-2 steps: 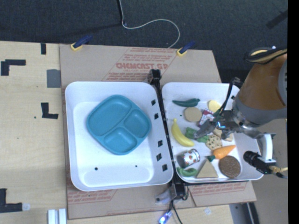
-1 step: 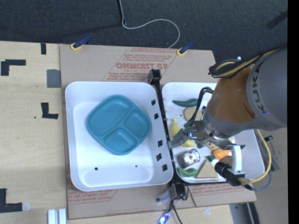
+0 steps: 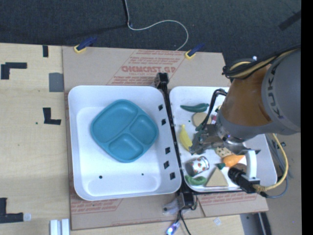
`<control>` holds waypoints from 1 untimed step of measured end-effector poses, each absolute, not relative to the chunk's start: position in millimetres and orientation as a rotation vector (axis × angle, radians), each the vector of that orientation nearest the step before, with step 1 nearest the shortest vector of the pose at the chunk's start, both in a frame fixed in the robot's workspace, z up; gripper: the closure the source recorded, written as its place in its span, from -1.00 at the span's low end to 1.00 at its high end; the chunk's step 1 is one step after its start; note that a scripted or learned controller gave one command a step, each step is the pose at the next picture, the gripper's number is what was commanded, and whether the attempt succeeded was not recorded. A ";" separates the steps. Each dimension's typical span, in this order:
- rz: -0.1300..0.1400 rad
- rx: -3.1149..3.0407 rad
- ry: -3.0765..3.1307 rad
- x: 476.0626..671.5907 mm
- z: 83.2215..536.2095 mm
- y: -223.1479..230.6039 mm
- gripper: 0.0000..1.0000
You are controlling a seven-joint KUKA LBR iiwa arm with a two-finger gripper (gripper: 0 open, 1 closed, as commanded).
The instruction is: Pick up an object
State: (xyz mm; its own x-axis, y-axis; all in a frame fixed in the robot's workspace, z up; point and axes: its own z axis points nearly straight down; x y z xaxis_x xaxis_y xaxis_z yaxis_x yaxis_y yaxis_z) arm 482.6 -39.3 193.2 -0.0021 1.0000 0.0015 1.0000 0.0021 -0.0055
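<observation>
The right bin [image 3: 222,93] holds several small objects: a green pepper-like piece [image 3: 194,107], a yellow banana-like piece [image 3: 185,137], a round silver and red thing [image 3: 198,166], an orange carrot-like piece [image 3: 234,159], a tan wedge [image 3: 218,179] and a green piece [image 3: 194,181]. My gripper [image 3: 201,142] hangs low over the middle of this bin, just right of the yellow piece and above the silver thing. The arm's bulk hides part of the bin behind it.
The left bin [image 3: 78,131] holds a blue divided plate [image 3: 124,130]. A black divider [image 3: 168,126] runs between the bins. Both bins rest on a cardboard sheet [image 3: 142,65]. A white cable [image 3: 156,26] loops behind it.
</observation>
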 end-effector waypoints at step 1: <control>-0.007 -2.223 -2.227 484.5 283.0 -39.9 1.00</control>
